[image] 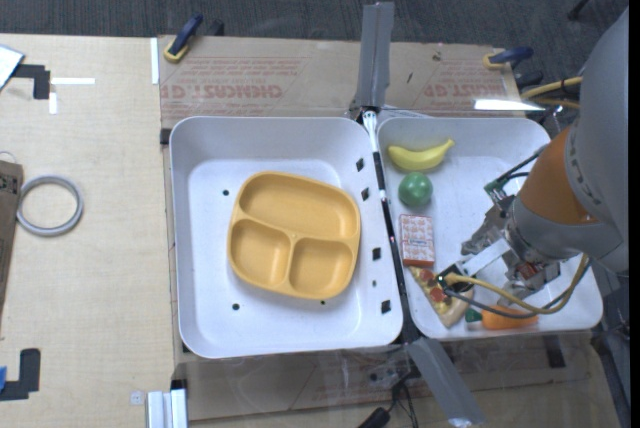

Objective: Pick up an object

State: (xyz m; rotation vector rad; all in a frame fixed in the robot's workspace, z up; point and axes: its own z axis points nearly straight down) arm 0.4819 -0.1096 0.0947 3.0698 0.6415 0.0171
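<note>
The right bin (470, 124) holds a yellow banana (420, 154) at the back with a green ball (415, 188) just in front of it. A red and white packet (416, 238) lies nearer, beside the left wall. At the front lie a pizza-slice toy (441, 295) and an orange carrot-like piece (508, 320). My gripper (497, 256) is low in this bin's front right part, right of the packet and just above the carrot piece. Cables loop around it and hide its tip. I see nothing clearly held.
The left bin (200, 216) holds a yellow divided plate (295, 234). A grey post (376, 56) rises between the bins at the back. A tape roll (47, 204) lies on the bench at far left. Blue clamps (183, 36) hold cardboard behind the bins.
</note>
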